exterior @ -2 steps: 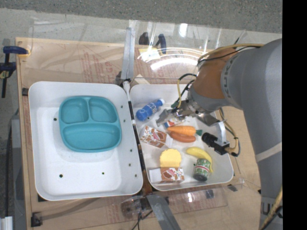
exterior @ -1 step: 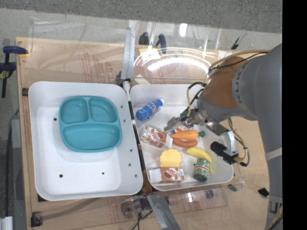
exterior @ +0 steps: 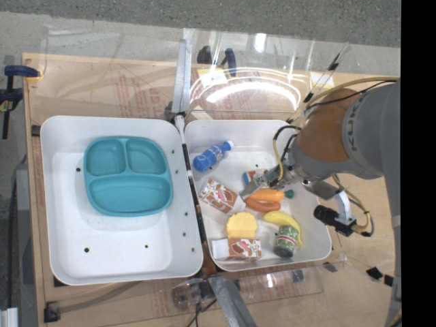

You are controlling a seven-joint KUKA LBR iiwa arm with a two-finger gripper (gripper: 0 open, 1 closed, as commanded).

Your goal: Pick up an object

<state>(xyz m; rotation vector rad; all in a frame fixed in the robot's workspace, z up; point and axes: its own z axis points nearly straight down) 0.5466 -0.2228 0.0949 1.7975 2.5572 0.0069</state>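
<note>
Gripper (exterior: 271,180) low over carrot (exterior: 264,199) (grip state unclear); right bin (exterior: 235,129) crowded, far wall near.

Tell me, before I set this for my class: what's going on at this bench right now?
A grey robot arm reaches into the right bin, its gripper low among toy food, just above a carrot. Nearby lie a banana, a blue bottle and small cartons. Nothing looks lifted yet. The left bin holds a teal divided plate.
</note>
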